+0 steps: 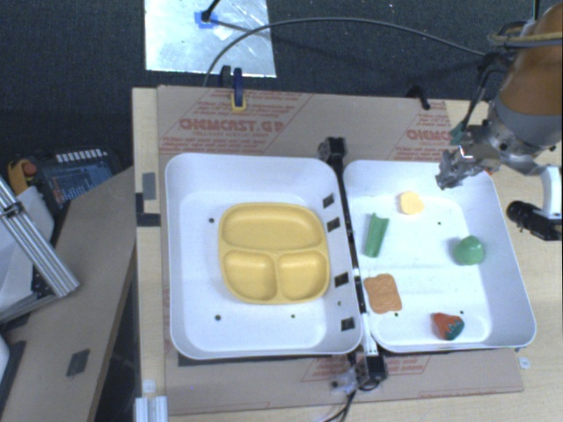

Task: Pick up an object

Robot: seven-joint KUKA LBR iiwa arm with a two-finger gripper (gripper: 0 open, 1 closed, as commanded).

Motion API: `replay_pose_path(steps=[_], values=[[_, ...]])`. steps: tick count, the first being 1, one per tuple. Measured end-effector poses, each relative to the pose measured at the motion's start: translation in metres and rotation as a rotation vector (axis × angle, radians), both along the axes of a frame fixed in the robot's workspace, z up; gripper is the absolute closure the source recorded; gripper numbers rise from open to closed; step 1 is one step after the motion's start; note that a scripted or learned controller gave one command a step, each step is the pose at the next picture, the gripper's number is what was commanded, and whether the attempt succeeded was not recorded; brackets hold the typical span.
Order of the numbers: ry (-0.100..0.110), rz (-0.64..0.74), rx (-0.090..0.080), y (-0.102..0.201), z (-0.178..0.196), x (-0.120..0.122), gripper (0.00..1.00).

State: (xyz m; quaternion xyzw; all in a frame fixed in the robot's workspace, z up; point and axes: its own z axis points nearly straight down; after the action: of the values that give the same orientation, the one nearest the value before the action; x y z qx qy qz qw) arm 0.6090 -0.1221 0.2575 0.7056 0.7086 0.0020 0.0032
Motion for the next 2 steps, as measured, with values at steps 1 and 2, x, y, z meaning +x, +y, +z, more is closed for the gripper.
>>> replay_pose_path(steps=[1, 2], values=[[0.005, 0.004, 0.002, 0.047, -0.012, 0.01, 1.0], [0.005, 0.004, 0.003, 0.092, -0.009, 0.012, 1.0]])
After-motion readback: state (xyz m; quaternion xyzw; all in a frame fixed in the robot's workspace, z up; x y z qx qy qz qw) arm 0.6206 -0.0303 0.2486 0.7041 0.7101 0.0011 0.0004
